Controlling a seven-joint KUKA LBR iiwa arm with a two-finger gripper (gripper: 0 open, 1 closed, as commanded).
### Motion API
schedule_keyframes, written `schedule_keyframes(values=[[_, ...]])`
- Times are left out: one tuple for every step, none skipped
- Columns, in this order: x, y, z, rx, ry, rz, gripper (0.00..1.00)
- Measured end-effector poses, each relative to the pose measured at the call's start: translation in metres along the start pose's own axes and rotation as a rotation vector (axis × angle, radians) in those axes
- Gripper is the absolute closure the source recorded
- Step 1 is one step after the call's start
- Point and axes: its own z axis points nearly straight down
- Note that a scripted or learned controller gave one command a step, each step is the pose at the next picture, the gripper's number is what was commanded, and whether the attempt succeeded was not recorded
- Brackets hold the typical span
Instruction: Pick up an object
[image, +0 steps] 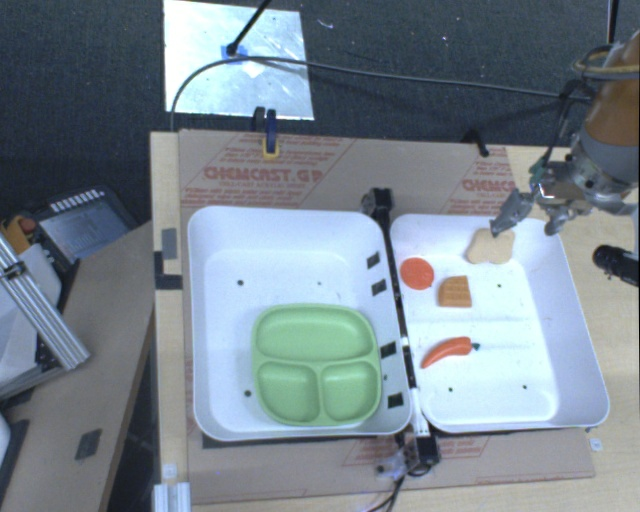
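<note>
Objects sit in right bin: red disc at 9 o'clock, orange block just right of it, red-orange pepper at 7, beige piece at 12. Left bin has green divided plate at 6. Gripper w/ fingers spread, above right bin's 1 o'clock edge, pinching nothing.

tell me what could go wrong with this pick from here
1. The gripper sits at the far rim of the right bin, off to one side of the beige piece; closing there may clip its edge and nudge it away.
2. That piece lies close to the bin wall, so a finger could strike the rim on descent.
3. The orange disc and brown block lie nearby and could be bumped.
</note>
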Motion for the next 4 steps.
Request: schedule_keyframes(values=[[0.0,0.002,-0.007,-0.011,-0.002,-0.002,0.0],[0.01,0.001,0.05,-0.007,0.0,-0.004,0.0],[0.006,-0.006,0.109,-0.007,-0.001,0.0,0.0],[0.002,0.001,0.165,-0.016,0.001,0.001,0.0]])
